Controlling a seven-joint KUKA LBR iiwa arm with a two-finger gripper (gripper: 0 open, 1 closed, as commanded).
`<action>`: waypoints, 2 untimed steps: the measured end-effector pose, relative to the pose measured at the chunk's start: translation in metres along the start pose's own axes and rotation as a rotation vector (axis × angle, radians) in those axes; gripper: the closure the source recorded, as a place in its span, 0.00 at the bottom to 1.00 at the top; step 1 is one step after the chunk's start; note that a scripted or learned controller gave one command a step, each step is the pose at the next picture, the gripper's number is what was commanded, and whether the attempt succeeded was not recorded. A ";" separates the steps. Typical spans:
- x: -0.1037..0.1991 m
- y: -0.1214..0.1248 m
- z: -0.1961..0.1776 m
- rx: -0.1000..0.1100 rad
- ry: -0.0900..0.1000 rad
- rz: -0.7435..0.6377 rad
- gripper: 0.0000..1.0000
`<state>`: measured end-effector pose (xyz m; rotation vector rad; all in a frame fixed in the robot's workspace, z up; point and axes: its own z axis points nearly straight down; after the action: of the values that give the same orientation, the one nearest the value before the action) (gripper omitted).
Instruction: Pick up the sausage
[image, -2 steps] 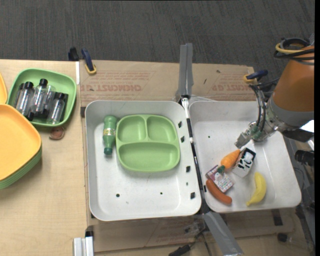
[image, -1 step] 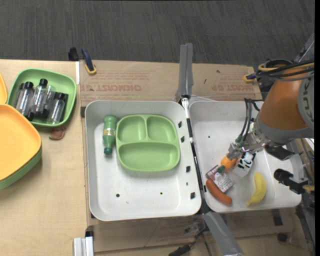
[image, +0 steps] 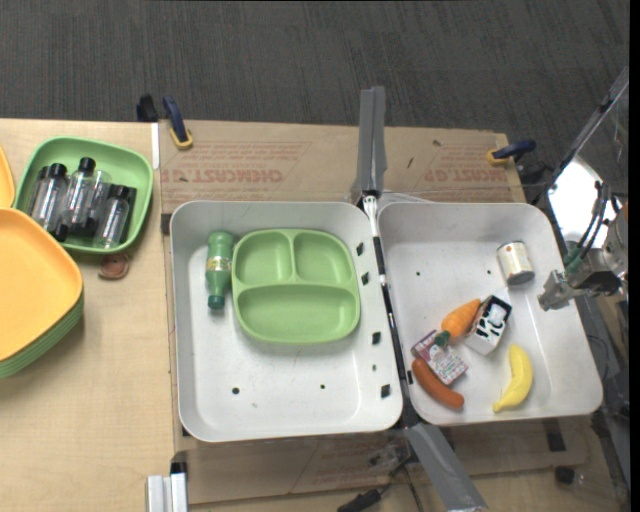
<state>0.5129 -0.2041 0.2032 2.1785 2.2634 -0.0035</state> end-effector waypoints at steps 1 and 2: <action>0.012 0.009 0.093 -0.007 -0.002 0.203 1.00; 0.037 -0.032 0.112 -0.002 0.001 0.016 1.00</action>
<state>0.4796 -0.1689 0.0916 2.1960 2.2461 -0.0004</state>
